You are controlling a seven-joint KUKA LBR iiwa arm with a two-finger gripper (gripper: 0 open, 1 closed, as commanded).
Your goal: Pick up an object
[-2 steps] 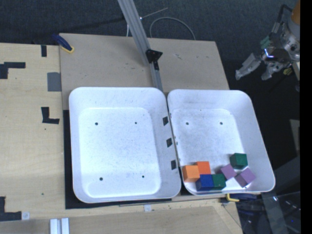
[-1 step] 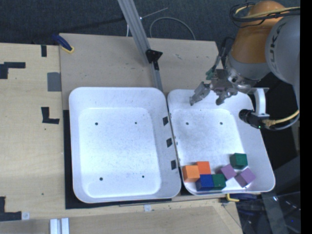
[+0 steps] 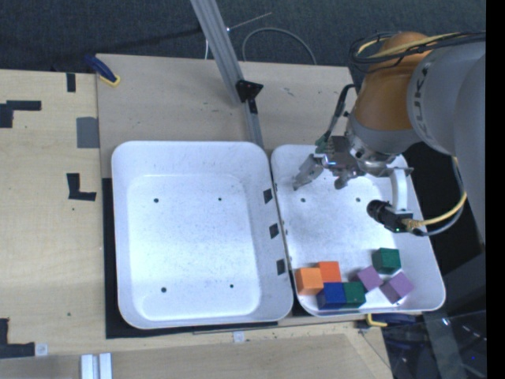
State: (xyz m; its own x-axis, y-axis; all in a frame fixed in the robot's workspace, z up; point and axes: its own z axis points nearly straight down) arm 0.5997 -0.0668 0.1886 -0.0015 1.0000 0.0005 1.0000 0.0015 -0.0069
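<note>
On the pale wooden table [image 3: 47, 235], the right shallow white plastic bin [image 3: 347, 235] holds small coloured blocks [image 3: 347, 284] crowded against its near wall. The end effector [image 3: 323, 174], spread apart and grasping nothing, hangs well apart from them. A descent into that tight cluster could be blocked by neighbouring blocks or the wall.

Light wooden bench top [image 3: 47, 235], dark carpeted floor [image 3: 95, 10] behind, slanted metal pole [image 3: 217, 34], looped cable [image 3: 276, 42]

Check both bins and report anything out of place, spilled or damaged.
Nothing stands out. The small blocks sit bunched in the near end of the right bin, none spilled over its rim. The gripper hangs open over that bin's far end, holding nothing.
</note>
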